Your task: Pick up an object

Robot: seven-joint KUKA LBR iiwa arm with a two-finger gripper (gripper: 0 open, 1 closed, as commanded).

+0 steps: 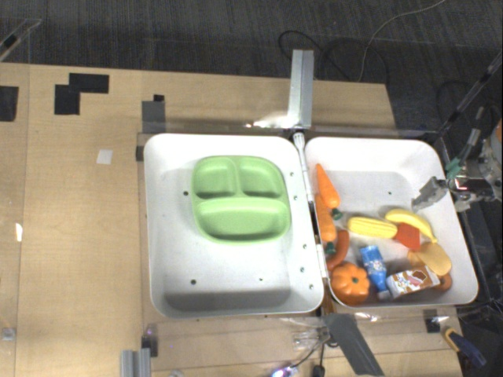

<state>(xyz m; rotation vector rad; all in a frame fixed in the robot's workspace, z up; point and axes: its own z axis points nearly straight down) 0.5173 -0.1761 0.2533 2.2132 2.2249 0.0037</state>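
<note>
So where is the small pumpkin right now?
The pumpkin sits in the right bin, at its near left corner, just below the carrot and left of the blue bottle.

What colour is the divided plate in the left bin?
Light green, seen clearly in the camera view: the plate lies in the left bin.

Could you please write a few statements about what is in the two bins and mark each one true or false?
1. The green divided plate lies in the left bin. True.
2. The carrot lies in the left bin. False: it is in the right bin, along its left wall.
3. The small pumpkin sits near the right bin's front left corner. True.
4. The banana rests on the green divided plate. False: it is in the right bin among the other toy foods.
5. The hand is above the right bin's right side. True.
</note>
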